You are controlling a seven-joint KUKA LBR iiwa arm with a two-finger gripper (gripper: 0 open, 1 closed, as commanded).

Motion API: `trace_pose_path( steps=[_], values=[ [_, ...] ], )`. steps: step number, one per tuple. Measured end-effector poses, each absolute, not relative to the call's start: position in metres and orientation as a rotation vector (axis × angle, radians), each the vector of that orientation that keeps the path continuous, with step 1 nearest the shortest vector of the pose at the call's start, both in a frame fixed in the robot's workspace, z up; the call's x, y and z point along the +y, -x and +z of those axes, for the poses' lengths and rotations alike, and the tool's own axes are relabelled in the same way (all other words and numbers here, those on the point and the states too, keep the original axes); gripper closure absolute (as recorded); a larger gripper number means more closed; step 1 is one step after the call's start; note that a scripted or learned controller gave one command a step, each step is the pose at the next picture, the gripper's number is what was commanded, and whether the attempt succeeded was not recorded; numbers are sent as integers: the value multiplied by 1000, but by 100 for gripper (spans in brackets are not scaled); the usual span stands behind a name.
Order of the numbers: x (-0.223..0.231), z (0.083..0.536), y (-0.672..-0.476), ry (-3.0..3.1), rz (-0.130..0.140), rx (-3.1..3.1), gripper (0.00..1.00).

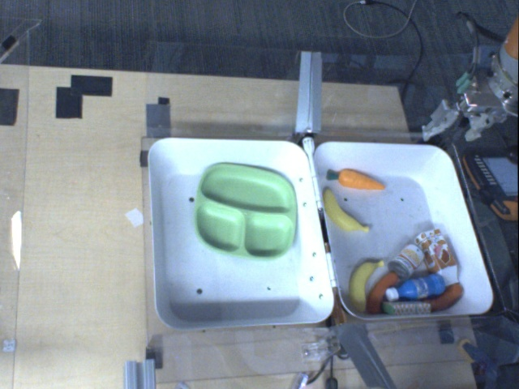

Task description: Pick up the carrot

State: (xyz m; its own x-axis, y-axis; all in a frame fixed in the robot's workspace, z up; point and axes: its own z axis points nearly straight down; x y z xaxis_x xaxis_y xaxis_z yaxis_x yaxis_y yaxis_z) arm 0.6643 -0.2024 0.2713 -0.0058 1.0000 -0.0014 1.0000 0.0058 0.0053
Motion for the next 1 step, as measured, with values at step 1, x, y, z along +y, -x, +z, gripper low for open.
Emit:
trace_pose_path(
  steps=[1],
  values=[
    [-204,366,-663,-2413,6,2000,0]
  ],
)
